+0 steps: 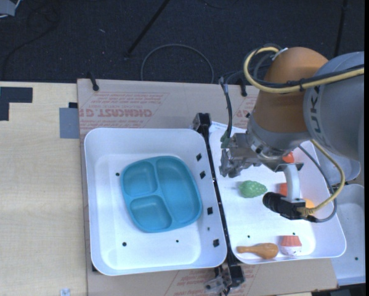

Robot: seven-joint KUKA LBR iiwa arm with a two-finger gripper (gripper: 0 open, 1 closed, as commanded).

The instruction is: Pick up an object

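My gripper (231, 164) hangs low over the left part of the right bin (332, 242), close to the divider between the bins. A green lumpy object (253, 189) lies just to its right and slightly nearer the front, apart from it. Along the front wall of the right bin lie a tan toy drumstick (258, 250) and a small red and white object (289, 244). An orange piece (287, 158) peeks out from under the wrist, mostly hidden. I see nothing held by the gripper.
The left bin (104, 239) holds a blue divided plate (161, 192) at its middle. The arm's grey and orange body covers the back of the right bin. A black divider rail (210, 184) runs between the bins.
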